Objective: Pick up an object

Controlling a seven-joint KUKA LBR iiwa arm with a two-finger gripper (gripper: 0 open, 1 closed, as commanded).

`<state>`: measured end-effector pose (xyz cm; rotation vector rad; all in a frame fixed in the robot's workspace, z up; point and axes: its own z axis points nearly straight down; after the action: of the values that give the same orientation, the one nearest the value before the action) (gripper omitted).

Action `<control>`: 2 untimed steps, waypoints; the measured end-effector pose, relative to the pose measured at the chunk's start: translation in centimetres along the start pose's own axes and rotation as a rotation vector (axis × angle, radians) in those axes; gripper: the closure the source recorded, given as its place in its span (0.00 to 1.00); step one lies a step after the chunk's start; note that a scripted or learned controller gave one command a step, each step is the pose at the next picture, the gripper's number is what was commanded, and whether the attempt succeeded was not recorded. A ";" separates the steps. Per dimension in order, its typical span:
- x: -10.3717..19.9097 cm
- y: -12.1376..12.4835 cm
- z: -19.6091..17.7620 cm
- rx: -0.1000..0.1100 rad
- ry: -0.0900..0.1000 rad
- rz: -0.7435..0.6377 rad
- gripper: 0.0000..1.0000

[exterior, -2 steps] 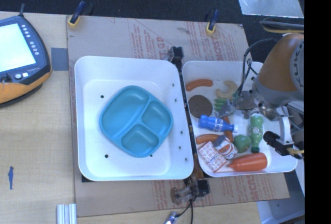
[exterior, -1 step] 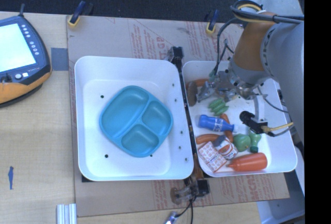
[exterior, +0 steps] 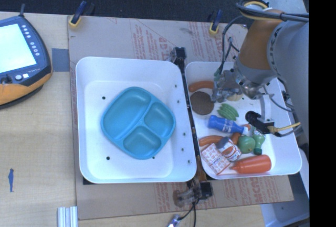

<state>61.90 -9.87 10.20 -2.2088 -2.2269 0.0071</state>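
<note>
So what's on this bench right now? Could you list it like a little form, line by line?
left bin: holds a blue divided plate
right bin: holds a heap of small toy foods
in the heap: brown round piece, green ridged piece, blue bottle, red-orange bottle, patterned packet
arm: reaches in over the right bin's far end
hand: low over the heap's far side, beside the brown round piece; grip too hard to make out
bench's left edge: orange-rimmed screen tablet

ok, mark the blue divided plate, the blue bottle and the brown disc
blue divided plate (exterior: 137,122), camera view, centre ridge
blue bottle (exterior: 224,125), camera view, middle of body
brown disc (exterior: 200,102), camera view, centre of top face
</note>
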 end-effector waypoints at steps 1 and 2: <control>0.0 0.0 0.0 0.000 0.000 0.000 0.00; 0.1 3.8 0.8 -0.004 0.000 0.004 0.00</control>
<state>65.67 -9.71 9.37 -2.2157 -2.2240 0.0034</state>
